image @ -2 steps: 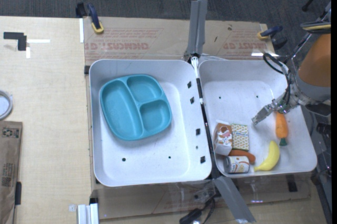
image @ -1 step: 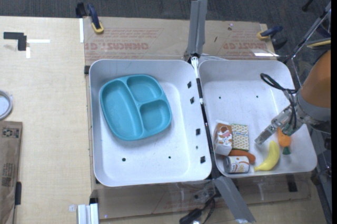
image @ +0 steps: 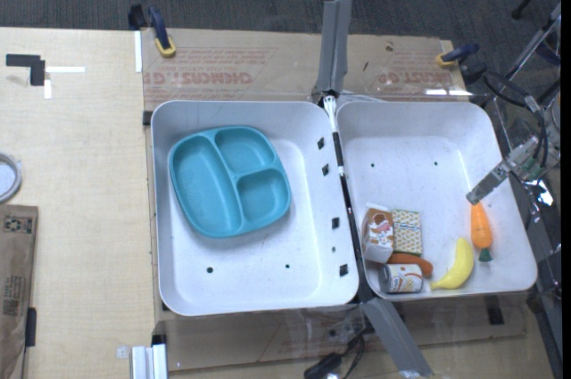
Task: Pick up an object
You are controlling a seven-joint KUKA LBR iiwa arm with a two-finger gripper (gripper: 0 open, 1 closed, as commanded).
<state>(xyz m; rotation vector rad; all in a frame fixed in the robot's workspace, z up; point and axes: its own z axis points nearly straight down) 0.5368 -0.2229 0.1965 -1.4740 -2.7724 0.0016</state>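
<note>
The right bin (image: pixel 419 154) holds a cluster of objects in its near right part. An orange toy carrot (image: pixel 482 228) lies by the right wall, with a yellow banana (image: pixel 456 265) just in front of it. Left of these sit a small brown-and-white carton (image: pixel 379 233) and a patterned flat box (image: pixel 408 231), side by side. In front of them a small can (image: pixel 401 279) lies on its side, touching an orange-red sausage-like piece (image: pixel 414 263).
A blue divided plate (image: pixel 230 181) lies in the left bin (image: pixel 268 279). A grey bar (image: pixel 489 184) juts over the right bin's right rim above the carrot. Cables and stand legs (image: pixel 526 101) crowd the right side. A roll of tape (image: pixel 7 178) lies on the bench, far left.
</note>
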